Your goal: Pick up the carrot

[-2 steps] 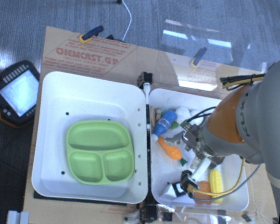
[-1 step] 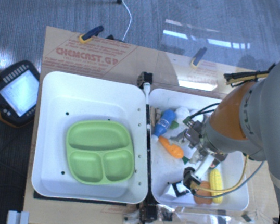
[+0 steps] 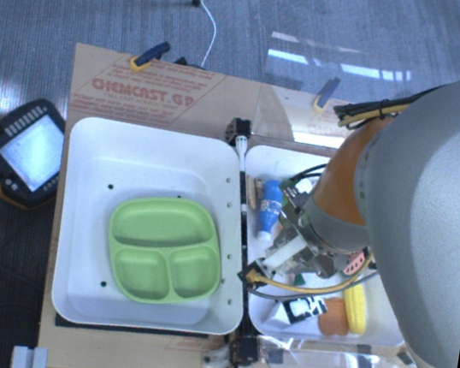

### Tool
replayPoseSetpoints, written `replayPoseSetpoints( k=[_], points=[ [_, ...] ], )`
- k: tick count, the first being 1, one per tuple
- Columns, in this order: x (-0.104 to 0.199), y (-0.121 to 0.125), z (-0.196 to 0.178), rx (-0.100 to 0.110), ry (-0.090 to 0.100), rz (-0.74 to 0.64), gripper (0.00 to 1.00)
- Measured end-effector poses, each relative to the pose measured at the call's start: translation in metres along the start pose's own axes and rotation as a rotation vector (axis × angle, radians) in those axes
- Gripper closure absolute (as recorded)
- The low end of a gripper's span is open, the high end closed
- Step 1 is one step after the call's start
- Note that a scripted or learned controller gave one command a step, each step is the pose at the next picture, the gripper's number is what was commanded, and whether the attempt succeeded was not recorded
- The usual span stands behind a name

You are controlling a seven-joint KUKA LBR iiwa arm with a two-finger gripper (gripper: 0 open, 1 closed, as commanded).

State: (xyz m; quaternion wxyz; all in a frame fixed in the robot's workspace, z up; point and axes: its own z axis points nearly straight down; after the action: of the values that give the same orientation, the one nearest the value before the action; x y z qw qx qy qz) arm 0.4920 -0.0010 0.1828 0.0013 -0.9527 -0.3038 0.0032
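- We saw the grey arm [image 3: 435, 203] fill the right side of the view, its orange band [image 3: 342, 184] hanging over the right bin [image 3: 277, 321].
- The tabletop [image 3: 166, 95] carried two white bins side by side, the left bin [image 3: 85, 225] touching the right one along their shared edge.
- In the left bin lay a green plate [image 3: 165, 249] with three compartments, sitting toward the near middle of the bin.
- The gripper [image 3: 288, 253] was down inside the right bin, near its left wall, wrapped in cables; we could not tell how it stood, for the wrist hid its tip.
- A blue-capped bottle [image 3: 271, 204] lay just behind the gripper, close to the bin's left wall.
- A yellow corn cob [image 3: 356, 307] lay at the near right of that bin.
- The carrot [image 3: 333, 319], an orange piece, rested just beside the corn cob, apart from the gripper.
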Motion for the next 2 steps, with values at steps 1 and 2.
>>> replayPoseSetpoints(
  k=[1, 2],
  points=[
    [-0.027, 0.0685, -0.1293, -0.01, 0.003, -0.196, 1.0],
    [-0.0264, 0.0659, -0.1258, -0.004, -0.001, -0.199, 0.0]
  ],
)
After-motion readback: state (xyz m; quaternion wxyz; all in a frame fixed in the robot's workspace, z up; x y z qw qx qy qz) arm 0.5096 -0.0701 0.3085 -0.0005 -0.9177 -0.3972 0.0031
